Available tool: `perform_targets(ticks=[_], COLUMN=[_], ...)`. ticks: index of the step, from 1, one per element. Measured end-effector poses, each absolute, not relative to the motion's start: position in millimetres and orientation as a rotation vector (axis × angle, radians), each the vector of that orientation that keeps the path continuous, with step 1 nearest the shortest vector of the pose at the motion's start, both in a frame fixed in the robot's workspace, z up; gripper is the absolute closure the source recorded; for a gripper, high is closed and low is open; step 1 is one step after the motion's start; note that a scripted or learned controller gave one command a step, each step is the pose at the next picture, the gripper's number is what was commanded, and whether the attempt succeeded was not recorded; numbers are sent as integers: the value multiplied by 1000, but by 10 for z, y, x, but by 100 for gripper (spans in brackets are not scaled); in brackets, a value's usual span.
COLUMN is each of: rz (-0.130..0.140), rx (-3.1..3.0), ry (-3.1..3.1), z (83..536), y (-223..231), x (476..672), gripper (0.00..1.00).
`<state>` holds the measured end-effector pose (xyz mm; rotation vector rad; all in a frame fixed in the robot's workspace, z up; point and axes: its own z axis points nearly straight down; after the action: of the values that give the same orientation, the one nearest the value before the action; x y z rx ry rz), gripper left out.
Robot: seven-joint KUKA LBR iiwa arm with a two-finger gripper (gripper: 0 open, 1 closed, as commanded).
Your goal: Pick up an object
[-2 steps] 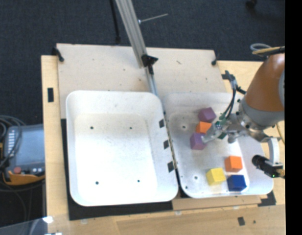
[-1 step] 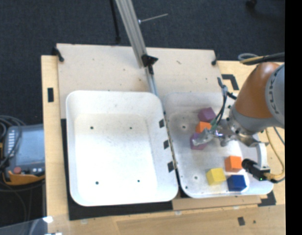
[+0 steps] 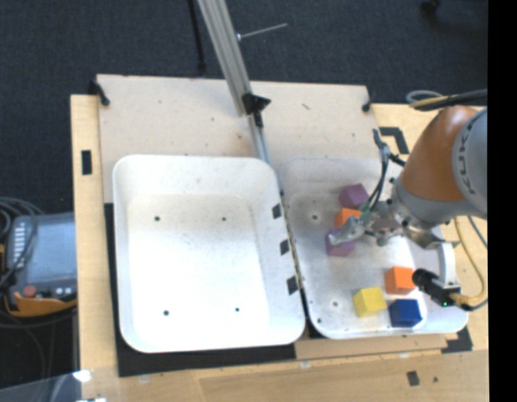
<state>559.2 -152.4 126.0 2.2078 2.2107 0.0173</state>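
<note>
1. You are looking down on a pale wooden table point(image 3: 86, 249) standing on dark carpet, with two shallow white bins side by side on it: the left bin point(image 3: 141, 182) and the right bin point(image 3: 321, 308), into which the arm reaches.

2. Your hand point(image 3: 364, 225) sits low in the middle of the right bin, among a tight cluster of blocks. You cannot tell from this view whether it is parted or closed, or whether anything sits between its tips.

3. The likeliest target is the small orange block point(image 3: 348, 216), which appears to touch the hand on its left side. A purple block point(image 3: 354, 195) lies just behind it, and a second purple block point(image 3: 341, 243) just in front.

4. Well apart from the hand, near the bin's front edge, lie a yellow block point(image 3: 369, 301), a blue block point(image 3: 405, 312) and a second orange block point(image 3: 400, 279).

5. Crowding is probably your main risk. With three blocks packed this close, the hand may catch two at once, or nudge the orange one sideways.

6. A grip taken on a corner or edge would likely slip during lifting.

7. Pressing low could also wedge a block against the bin floor.
</note>
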Motion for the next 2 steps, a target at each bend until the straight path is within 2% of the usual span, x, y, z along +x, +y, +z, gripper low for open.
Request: perform_targets(ticks=[1, 2], rz=[23, 5], rx=[2214, 2214], ry=[2200, 2219], z=[1365, 1994], y=[-1536, -1607], x=[5606, 5646], gripper=[100, 100])
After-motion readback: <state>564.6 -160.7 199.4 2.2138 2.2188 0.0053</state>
